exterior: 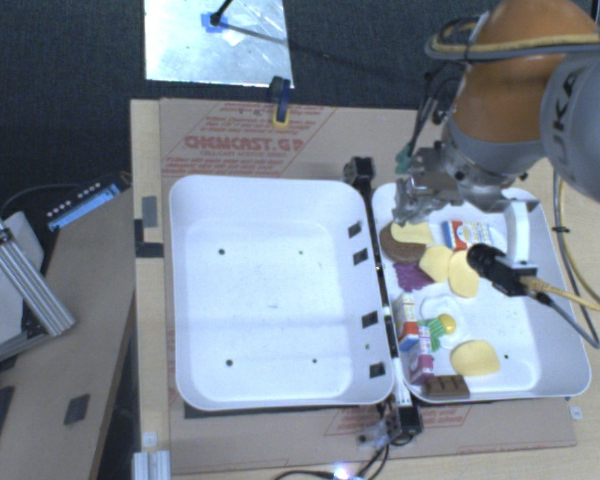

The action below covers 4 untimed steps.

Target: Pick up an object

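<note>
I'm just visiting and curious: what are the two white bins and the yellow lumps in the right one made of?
The white bins look like moulded plastic: smooth, faintly glossy, with rounded corners and rims. The yellow lumps seem to be plastic or foam toy food, matte and evenly coloured; I can't tell which from this view.

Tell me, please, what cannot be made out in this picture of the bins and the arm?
- Pincer, camera view: its tips sit low over the yellow and brown pieces in the right bin, too small and dark to tell whether it grips anything.
- Small items along the divider, camera view: too blurred to name.
- Arm, camera view: cut off by the upper right edge.
</note>
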Available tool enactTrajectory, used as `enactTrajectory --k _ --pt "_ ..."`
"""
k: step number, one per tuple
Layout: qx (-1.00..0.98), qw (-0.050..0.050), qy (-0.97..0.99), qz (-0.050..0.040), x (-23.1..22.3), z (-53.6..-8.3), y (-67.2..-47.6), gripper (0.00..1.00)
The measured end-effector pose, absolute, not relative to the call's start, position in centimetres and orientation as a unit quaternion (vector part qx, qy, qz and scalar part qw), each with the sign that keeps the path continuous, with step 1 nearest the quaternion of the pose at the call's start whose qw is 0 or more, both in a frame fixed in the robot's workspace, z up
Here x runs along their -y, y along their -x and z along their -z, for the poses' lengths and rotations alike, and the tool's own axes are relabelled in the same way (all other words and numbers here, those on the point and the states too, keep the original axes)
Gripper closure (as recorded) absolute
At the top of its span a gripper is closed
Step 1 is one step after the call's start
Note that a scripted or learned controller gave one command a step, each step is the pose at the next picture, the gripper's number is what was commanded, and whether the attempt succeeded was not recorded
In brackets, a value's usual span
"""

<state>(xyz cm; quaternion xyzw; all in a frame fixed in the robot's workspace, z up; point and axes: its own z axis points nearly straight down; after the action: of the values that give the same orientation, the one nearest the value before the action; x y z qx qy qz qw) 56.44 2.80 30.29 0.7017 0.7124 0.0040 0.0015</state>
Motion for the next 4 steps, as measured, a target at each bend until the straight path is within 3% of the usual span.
enactTrajectory --k 1,2,3,4 --pt "-0.71 0.005 -0.704 -0.0082 -3.6 -45.2 -52.3 1.0" --pt "-0.711 0.001 -0.704 -0.0024 -8.8 -46.2 -49.0 1.0" --pt "-0.711 -0.001 -0.704 0.0011 -16.5 -36.2 -48.6 1.0" --pt "-0.71 0.003 -0.705 -0.0082 -18.2 -49.7 -48.7 1.0"
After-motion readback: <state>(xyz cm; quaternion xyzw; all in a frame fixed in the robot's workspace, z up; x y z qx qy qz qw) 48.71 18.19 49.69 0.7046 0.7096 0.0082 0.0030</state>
